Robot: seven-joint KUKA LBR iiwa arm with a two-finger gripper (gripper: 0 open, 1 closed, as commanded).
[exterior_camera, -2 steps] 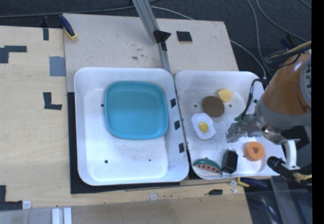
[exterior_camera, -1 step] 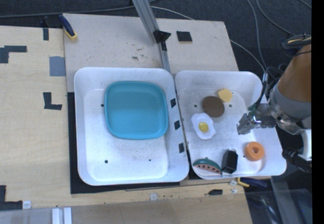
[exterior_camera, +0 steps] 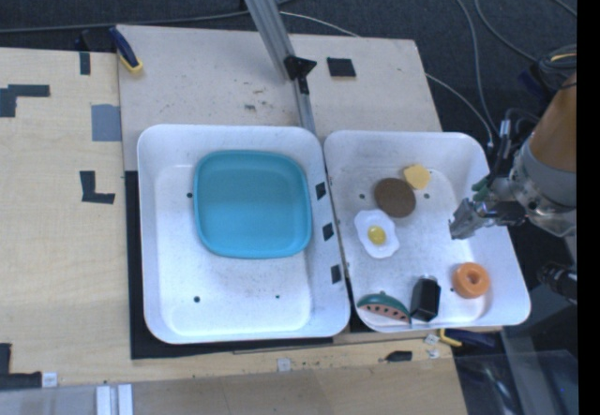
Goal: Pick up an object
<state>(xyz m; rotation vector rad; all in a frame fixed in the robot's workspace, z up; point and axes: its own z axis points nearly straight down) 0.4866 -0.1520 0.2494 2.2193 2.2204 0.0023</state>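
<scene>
Hand (exterior_camera: 461,224): over right bin's (exterior_camera: 452,149) right edge, arm slanting down from the right; finger state cannot be told. Nearest: orange ring (exterior_camera: 471,280), near right corner. Then brown disc (exterior_camera: 396,198), yellow piece (exterior_camera: 416,177), fried egg (exterior_camera: 377,235), black block (exterior_camera: 425,299), watermelon slice (exterior_camera: 384,309). Left bin (exterior_camera: 169,216): blue plate (exterior_camera: 251,204). Bench (exterior_camera: 56,216): pale wood, taped.

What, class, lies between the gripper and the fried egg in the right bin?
Nothing visible. The gripper sits at the right bin's right side, and bare white floor runs from it left to the fried egg. The brown disc lies above that line, the orange ring below it.
</scene>
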